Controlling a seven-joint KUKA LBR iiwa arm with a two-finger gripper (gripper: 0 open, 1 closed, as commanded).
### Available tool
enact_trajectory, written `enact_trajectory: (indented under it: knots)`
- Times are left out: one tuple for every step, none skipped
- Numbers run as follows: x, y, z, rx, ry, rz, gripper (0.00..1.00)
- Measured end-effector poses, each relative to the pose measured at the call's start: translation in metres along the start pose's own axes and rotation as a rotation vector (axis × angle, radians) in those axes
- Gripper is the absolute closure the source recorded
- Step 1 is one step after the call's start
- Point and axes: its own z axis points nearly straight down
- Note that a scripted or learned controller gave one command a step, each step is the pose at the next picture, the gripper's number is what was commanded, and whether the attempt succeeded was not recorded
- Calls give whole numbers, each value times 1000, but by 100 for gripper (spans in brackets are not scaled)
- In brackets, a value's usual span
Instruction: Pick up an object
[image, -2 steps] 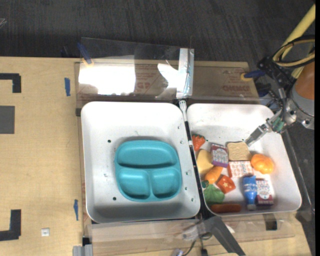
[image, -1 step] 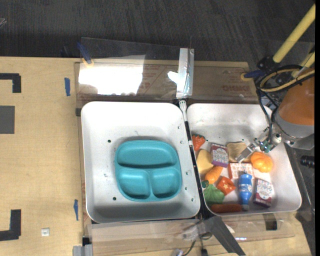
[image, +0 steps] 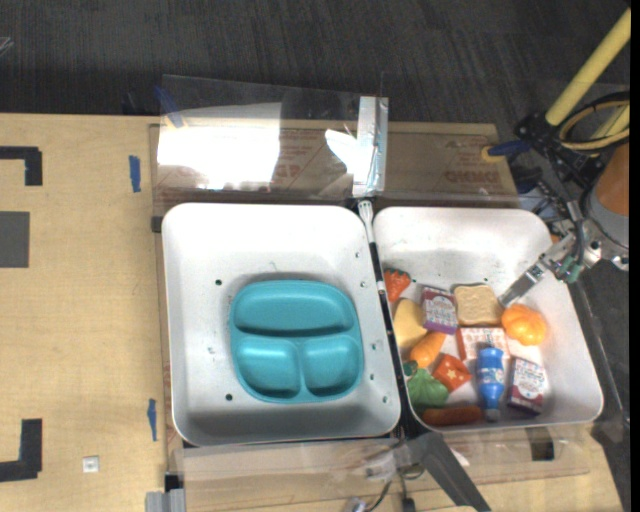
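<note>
Roughly, near to far
Counter (image: 70, 300): tan board surface with black corner marks and small blue tape strips, carrying both bins
Left bin (image: 190, 250): shallow and white, holding one teal divided tray (image: 296, 338) (one long compartment on the far side, two smaller ones nearer) that lies flat in the bin's middle
Right bin (image: 450, 235): shallow and white, with a cluster of small toy foods crowded into its nearer half
Nearest items: a red sausage-like piece (image: 455, 414) along the near wall, a green piece (image: 424, 388) just beside it, a small dark carton (image: 527, 384) toward the right
Middle items: a blue bottle (image: 489, 372) lying among red and white packets, an orange wedge (image: 427, 349), a yellow piece (image: 407, 321) against the dividing wall
Farther items: a purple-labelled packet (image: 438, 309), a slice of toast (image: 476, 303) touching it, an orange fruit (image: 524, 325) just right of the toast
End effector (image: 545, 270): at the right bin's far right edge, above and just beyond the orange fruit, apart from it; whether it is wide or narrow I cannot tell, and nothing is seen in it
Arm (image: 612, 190): grey with an orange band, entering from the right
Far side: a clear plastic sheet (image: 270, 140) with glare, lying behind the bins
</note>
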Motion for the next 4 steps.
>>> enact_trajectory:
  knots:
    - [-36,34,12,3,5,-115,0]
    - [-35,13,84,-2,-3,-155,0]
    - [-36,15,71,-10,-10,-153,100]
    - [-36,15,72,-9,-8,-153,0]
